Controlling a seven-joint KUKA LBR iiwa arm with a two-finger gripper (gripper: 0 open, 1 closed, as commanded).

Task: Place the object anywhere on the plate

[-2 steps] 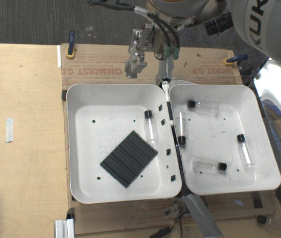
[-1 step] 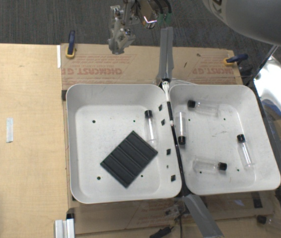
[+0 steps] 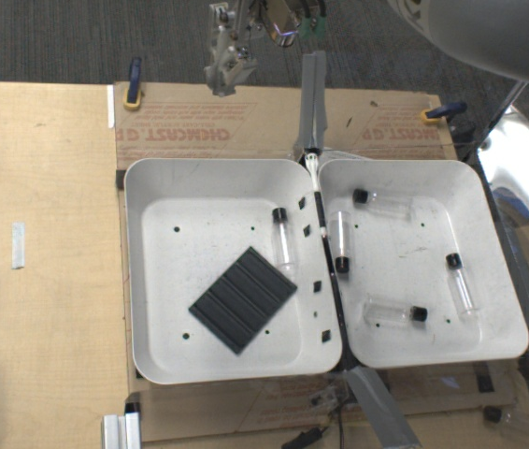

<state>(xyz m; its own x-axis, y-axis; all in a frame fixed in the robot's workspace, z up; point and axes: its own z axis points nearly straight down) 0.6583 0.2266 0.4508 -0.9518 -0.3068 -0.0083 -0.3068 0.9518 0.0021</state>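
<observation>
Hand (image 3: 230, 50) raised above bins, fingers unclear.

Glossy white plastic bins (image 3: 143, 251) hold a matt ribbed black plate (image 3: 243, 299) and clear vials (image 3: 284, 241).

Two white bins: left bin (image 3: 143, 279), right bin (image 3: 498, 251). Five clear vials with black caps: one (image 3: 283, 237) in left, four in right. One dark ribbed plate (image 3: 243, 299).
</observation>
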